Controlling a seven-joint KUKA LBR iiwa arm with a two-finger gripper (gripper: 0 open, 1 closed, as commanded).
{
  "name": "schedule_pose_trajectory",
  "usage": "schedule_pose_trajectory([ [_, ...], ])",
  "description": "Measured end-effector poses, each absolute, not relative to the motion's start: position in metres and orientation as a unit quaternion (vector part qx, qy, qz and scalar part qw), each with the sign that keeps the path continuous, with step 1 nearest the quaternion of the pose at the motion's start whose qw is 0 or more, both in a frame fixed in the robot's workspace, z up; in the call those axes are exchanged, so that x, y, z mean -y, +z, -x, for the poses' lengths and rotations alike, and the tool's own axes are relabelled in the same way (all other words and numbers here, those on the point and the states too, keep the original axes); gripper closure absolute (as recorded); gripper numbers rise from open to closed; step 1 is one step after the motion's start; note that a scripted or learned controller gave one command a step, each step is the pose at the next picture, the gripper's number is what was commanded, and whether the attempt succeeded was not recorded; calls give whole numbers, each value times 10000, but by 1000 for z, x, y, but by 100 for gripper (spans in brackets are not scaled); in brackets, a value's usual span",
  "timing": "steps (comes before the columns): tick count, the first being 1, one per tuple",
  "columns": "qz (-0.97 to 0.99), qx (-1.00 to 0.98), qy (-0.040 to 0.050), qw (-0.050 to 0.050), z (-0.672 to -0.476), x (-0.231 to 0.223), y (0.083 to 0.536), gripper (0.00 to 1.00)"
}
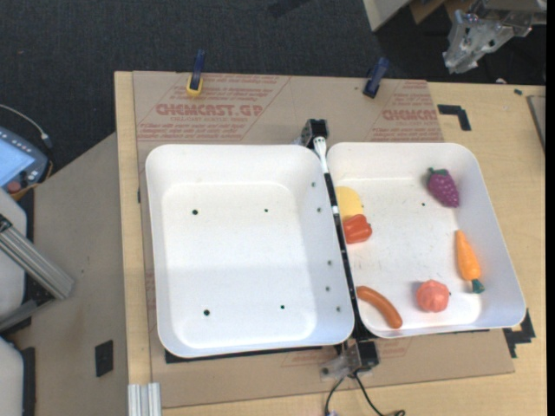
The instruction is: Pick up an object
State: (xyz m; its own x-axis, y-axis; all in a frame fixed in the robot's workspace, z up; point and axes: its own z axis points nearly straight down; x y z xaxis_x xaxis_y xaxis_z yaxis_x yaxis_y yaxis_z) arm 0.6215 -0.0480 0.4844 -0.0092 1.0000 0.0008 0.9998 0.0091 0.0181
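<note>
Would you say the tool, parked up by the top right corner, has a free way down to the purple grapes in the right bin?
Probably yes. The grapes lie alone near the right bin's far corner, apart from the carrot, with nothing over them. The tool hangs beyond the bench on that side.

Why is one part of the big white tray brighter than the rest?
In the camera view, light falls unevenly: the left bin has a brighter band across its lower floor and a dimmer, greyer upper half. The toy grapes and carrot look sharp, while the gripper at top right is slightly blurry.
</note>
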Motion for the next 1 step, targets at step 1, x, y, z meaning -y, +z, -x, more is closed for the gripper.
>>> schedule_pose_trajectory([
  [1, -7062, -7080, 44, 44, -574, 32, 541, 100],
])
